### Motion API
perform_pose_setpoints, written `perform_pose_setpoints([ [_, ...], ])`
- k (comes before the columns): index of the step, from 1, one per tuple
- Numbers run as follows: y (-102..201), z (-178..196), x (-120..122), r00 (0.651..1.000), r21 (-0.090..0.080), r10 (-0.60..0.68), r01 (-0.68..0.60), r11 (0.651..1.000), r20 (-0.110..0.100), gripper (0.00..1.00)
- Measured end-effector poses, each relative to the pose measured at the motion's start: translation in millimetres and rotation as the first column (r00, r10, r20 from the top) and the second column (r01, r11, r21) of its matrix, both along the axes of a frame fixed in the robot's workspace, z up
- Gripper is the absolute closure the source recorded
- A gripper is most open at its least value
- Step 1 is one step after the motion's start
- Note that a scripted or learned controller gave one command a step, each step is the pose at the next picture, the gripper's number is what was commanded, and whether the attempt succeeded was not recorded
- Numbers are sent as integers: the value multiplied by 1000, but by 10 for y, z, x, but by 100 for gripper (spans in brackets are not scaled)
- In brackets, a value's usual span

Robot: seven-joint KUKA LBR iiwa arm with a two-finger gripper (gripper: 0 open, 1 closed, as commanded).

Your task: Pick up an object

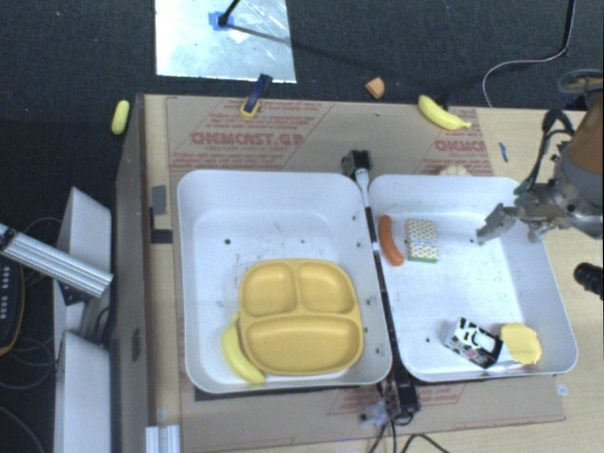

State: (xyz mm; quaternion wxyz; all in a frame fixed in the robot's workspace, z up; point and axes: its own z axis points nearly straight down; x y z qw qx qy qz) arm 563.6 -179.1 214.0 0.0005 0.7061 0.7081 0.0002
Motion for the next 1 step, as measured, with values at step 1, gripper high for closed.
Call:
perform_pose_setpoints([
  [1, 650, -596, -26, 1000, 2, 1, -1, 1000, -1, 0],
])
